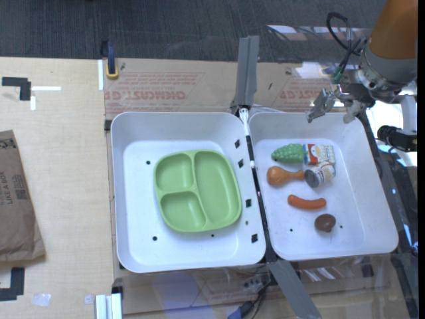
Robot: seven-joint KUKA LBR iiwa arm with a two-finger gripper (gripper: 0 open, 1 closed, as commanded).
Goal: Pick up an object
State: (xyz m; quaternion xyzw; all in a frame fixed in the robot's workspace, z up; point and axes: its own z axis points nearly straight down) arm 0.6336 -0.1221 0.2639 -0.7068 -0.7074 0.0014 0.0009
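Note:
The right bin holds a bumpy green toy, a white and red carton, an orange pear-shaped piece, a small grey can, an orange sausage and a brown round lump. My gripper hangs over that bin's far edge, above and beyond the objects. Its two fingers stand spread apart with nothing between them.
The left bin carries a green divided plate. A grey post rises behind the seam between the bins. A brown paper bag lies at the bench's left edge.

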